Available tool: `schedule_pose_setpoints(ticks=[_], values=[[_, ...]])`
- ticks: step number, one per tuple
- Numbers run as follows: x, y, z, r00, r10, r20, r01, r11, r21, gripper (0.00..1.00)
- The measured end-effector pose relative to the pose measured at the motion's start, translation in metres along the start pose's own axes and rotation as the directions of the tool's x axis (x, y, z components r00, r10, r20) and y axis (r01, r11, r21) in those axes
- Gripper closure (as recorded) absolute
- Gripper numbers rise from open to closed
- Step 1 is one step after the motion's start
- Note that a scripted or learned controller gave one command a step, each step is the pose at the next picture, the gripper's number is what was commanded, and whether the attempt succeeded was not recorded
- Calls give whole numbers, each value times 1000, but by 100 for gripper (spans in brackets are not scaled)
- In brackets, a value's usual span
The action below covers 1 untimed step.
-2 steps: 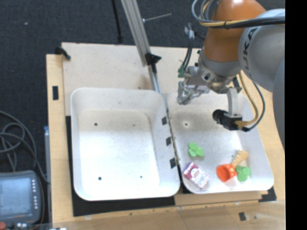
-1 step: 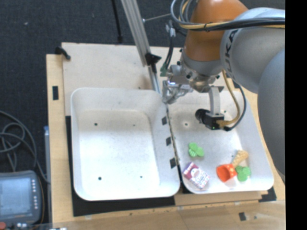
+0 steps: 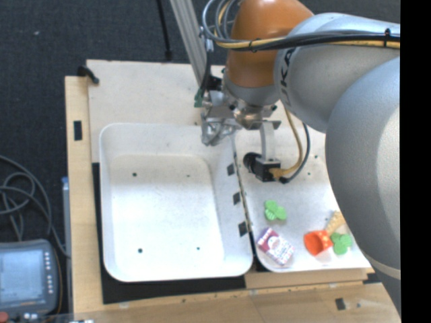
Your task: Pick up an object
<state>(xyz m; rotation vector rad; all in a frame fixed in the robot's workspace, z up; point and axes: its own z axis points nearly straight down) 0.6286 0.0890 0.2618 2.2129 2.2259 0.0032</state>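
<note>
My gripper hangs over the back of the dividing wall between the two bins, at the left bin's far right corner. I see nothing held in it. The loose objects lie in the right bin, near its front. They are a small green piece, a pink and white packet, an orange cup-like piece, a second green piece and a tan piece. All of them sit well in front of and to the right of the gripper.
The left bin shows its speckled white floor. A black connector on a cable hangs below the wrist over the right bin. A slanted metal post rises behind the bins. The arm's bulk covers the right bin's far right side.
</note>
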Motion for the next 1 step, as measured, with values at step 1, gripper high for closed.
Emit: schedule_pose_setpoints(ticks=[1], values=[[-2, 0, -1, 1000, 3, 0, -3, 1000, 0, 0]])
